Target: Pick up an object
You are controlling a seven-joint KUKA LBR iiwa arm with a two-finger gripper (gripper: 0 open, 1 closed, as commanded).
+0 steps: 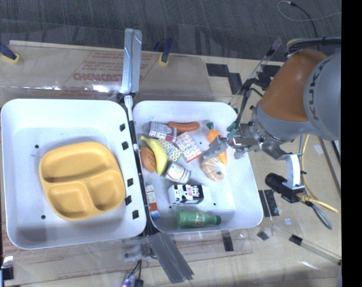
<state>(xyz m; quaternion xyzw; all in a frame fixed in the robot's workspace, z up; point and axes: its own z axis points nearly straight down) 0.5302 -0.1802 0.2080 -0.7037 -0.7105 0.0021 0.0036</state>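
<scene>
One arm only; tool [219, 150] sits directly over pale round glazed doughnut [215, 170] in right white bin [243, 211], orange carrot piece [213, 136] just behind. Grip state: cannot tell.

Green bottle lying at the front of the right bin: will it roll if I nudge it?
Probably. The green bottle lies on its side on the bin's flat floor, touching nothing, so a sideways push likely rolls it. Its smooth round body may slip in the tool.

gripper [219, 150] fingertips blur into the clutter – can't tell their state; labels on the packets [186, 146] at its 9 o'clock are unreadable.
</scene>
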